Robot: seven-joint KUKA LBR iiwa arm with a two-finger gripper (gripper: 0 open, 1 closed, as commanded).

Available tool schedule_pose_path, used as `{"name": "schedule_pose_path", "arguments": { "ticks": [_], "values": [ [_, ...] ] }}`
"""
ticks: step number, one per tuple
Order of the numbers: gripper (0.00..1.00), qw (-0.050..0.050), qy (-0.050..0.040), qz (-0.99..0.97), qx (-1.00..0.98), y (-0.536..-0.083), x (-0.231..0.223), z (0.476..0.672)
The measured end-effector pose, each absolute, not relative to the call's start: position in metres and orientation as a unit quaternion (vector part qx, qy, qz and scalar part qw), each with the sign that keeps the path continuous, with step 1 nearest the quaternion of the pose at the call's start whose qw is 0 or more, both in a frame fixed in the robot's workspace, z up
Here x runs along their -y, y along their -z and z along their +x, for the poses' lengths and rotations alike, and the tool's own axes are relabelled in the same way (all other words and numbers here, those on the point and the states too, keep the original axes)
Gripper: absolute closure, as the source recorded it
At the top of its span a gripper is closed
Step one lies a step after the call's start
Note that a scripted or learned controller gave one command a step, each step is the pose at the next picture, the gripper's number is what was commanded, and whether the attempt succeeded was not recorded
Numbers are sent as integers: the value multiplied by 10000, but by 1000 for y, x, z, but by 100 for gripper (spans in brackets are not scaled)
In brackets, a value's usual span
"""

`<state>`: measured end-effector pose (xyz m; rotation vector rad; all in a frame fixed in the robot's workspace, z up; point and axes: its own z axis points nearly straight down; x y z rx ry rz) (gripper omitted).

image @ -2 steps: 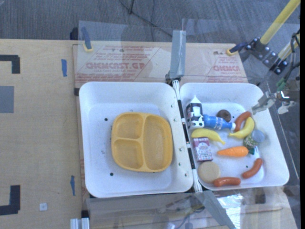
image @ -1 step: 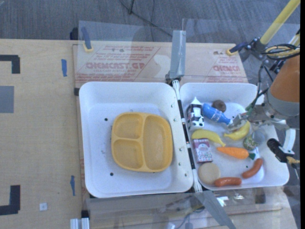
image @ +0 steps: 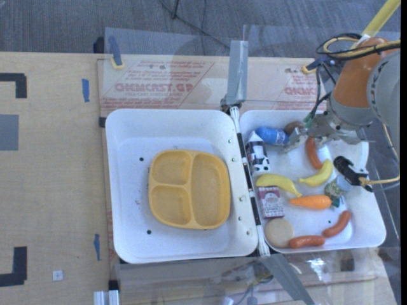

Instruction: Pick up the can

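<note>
The can (image: pixel 271 136), blue and lying on its side, is seen near the back of the right bin (image: pixel 372 230), just behind a black-and-white cow toy (image: pixel 257 157). The gripper (image: pixel 305 130) is placed just right of it; whether it is wide or narrow cannot be told. A yellow divided plate (image: pixel 189 188) is held by the left bin (image: pixel 121 170).

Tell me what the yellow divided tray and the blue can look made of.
Yellow tray: likely molded plastic, matte, uniform colour with soft rounded dividers. Blue can: probably metal or plastic with a glossy finish, judging by a bright highlight; too small to be sure.
</note>
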<state>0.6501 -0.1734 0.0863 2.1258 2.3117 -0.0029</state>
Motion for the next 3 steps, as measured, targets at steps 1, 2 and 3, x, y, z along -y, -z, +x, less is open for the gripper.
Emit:
{"name": "schedule_pose_path", "arguments": {
  "ticks": [1,2,3],
  "values": [
    [0,24,40,6285,-7778,-88,108,666],
    [0,22,-7,6436,-7654,-100,177,668],
    [0,32,-6,6031,-7976,-168,223,668]
  ]
}}
